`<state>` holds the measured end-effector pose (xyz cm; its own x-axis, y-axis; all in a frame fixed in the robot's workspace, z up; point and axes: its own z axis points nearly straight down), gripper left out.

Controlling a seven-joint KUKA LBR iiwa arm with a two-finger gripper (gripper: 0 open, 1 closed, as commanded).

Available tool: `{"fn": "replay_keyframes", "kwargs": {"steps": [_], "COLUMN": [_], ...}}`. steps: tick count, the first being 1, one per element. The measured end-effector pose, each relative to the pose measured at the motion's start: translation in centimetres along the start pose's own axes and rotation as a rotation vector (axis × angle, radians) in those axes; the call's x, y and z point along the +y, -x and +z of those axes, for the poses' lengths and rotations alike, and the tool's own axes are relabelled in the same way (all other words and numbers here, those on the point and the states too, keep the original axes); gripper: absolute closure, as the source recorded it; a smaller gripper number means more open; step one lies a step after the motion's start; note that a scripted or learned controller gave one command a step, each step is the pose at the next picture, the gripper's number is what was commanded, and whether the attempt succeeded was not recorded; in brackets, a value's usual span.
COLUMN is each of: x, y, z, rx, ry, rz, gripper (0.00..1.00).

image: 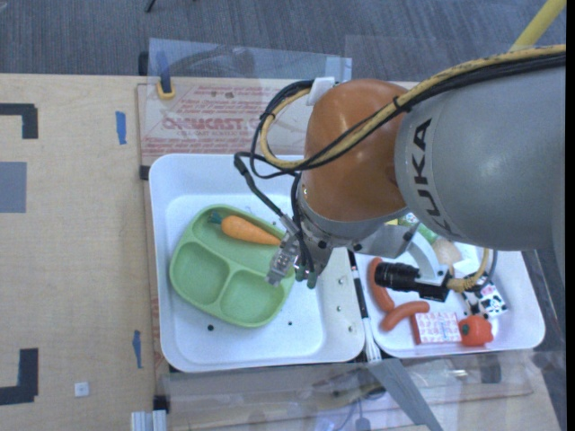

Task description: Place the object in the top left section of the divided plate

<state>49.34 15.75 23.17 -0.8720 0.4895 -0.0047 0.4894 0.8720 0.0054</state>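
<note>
**Operator:** From the overhead camera I see two white bins side by side on the bench. In the left bin (180,330) lies a green divided plate (202,281). A toy carrot (249,231) lies in the plate's upper section, its green top toward the left, its orange tip toward the right rim.

**Listener:** Where is the claw?

**Operator:** The claw (289,265) hangs at the plate's right rim, just beside the carrot's tip, under the arm's big orange band. I see nothing between its fingers. Whether they stand apart or together I cannot tell; they are small and crowded by cables.

**Listener:** What could go wrong from here?

**Operator:** My worry is the closeness. The claw is low and near the rim, so a sideways move could catch the plate and drag or tip it, and the carrot, being round, could roll out of its section. Loose black cables hang near the carrot too, and they might brush it. I would lift straight up first.

**Listener:** And the other bin?

**Operator:** The right bin (530,330) holds small toys, among them a red sausage (404,313), well apart from the plate.
</note>
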Motion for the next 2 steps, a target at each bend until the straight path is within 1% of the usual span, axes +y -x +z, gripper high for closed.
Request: {"fn": "replay_keyframes", "kwargs": {"steps": [1, 2], "x": [1.4, 1.0], "y": [0.0, -2.3], "z": [-5.3, 6.2], "rx": [0.000, 0.006], "ry": [0.000, -0.008], "rz": [-0.041, 0.249], "gripper": [1.00, 1.00]}}
